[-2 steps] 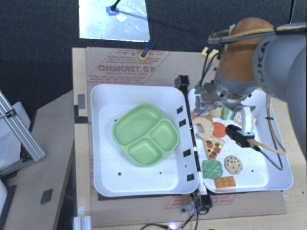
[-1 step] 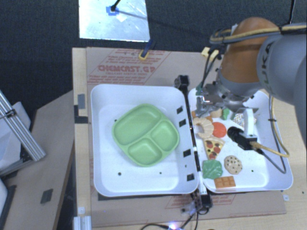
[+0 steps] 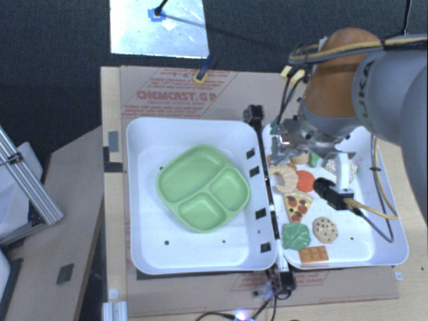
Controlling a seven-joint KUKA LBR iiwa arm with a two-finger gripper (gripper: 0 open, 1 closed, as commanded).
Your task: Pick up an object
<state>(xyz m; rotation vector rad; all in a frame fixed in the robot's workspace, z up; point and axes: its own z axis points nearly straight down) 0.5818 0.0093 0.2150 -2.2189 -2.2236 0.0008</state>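
We look down on two white bins set side by side on the table (image 3: 73, 179). The left bin (image 3: 144, 246) carries one green divided plate (image 3: 204, 187), lying flat near its middle, presumably a place to set things down. The right bin (image 3: 381, 246) holds the candidate objects, toy foods clustered along its left half, within the arm's reach. We count one pizza slice (image 3: 297, 206), one chocolate-chip cookie (image 3: 325, 229), one green leafy piece (image 3: 295, 235), one orange cracker (image 3: 313, 253), one red disc (image 3: 305, 180) and one tan scalloped piece (image 3: 284, 176); a few smaller items under the wrist are too hidden to name. The gripper (image 3: 281, 146) hangs low over the bin's upper left corner, just above the tan piece. Whether it is spread or closed, and whether it has hold of anything, we cannot tell. We judge no object lifted yet.
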